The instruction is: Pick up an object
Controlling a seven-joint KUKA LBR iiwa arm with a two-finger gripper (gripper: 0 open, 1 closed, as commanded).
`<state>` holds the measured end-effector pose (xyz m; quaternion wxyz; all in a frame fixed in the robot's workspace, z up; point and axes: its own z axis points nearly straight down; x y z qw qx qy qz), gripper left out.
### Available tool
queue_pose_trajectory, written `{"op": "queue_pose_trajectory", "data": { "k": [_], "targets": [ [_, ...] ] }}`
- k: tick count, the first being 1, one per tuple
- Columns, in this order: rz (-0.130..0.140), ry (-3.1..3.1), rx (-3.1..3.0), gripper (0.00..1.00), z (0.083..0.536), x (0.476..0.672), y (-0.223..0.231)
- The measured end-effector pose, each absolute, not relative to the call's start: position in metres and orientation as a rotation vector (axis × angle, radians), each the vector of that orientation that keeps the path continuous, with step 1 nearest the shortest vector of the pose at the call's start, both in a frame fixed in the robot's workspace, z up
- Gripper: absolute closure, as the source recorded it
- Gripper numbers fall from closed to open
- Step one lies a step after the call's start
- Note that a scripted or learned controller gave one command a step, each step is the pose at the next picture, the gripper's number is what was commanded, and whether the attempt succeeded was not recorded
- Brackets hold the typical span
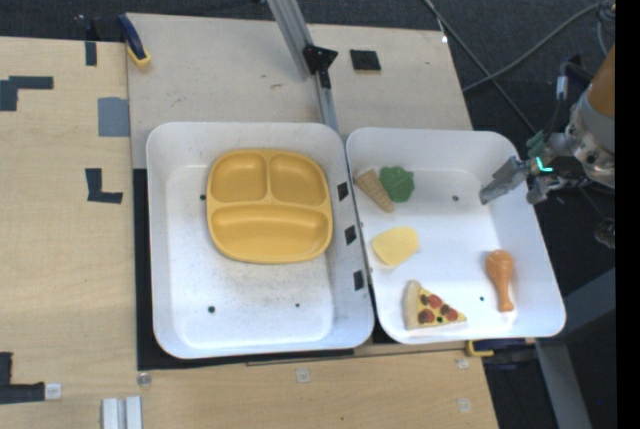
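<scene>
Camera view shows the pincer [507, 180] hanging over the upper right rim of the right bin [455, 149], with nothing between its fingers; whether they stand apart or together I cannot tell. Taking that bin as the landmark: a drumstick [501, 276] lies near its right wall, a pizza slice [430, 307] at its lower middle, a yellow chip [395, 245] at its centre-left, and a green ice-cream cone [387, 185] toward its upper left. Left of it, the other bin holds a yellow divided plate [269, 206]. The step in hand looks like the approach — no grasp made. The next move likely calls for descending squarely over one item, perhaps the drumstick.
</scene>
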<state>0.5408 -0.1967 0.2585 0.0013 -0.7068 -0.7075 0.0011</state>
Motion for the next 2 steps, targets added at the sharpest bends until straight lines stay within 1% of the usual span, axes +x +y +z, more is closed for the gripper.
{"op": "queue_pose_trajectory", "data": {
  "k": [1,2],
  "targets": [
    [0.002,-2.222,-2.219,0.00,0.259,0.541,-0.197],
    [0.006,-2.218,-2.218,0.00,0.197,0.536,-0.196]
  ]
}}
